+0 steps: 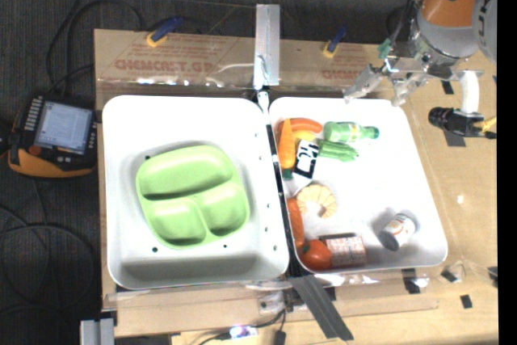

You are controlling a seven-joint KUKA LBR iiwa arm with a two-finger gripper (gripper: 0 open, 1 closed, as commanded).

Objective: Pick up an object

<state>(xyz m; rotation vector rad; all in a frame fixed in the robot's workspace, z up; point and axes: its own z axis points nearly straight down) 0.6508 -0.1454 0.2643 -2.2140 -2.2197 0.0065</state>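
My gripper hangs over the far right corner of the right bin, above its back rim. Its two fingers are spread apart, open, with nothing between them. Below it in the bin lie a green bottle, an orange carrot-shaped piece, a black tag with white marks and a tan croissant-like toy. Nearer the front are a small tipped can, a brown-red can and a red round piece.
The left bin holds a green divided plate. A metal post stands behind the seam between the bins. A handheld pendant lies left of the bench. Clamps sit along the back board.
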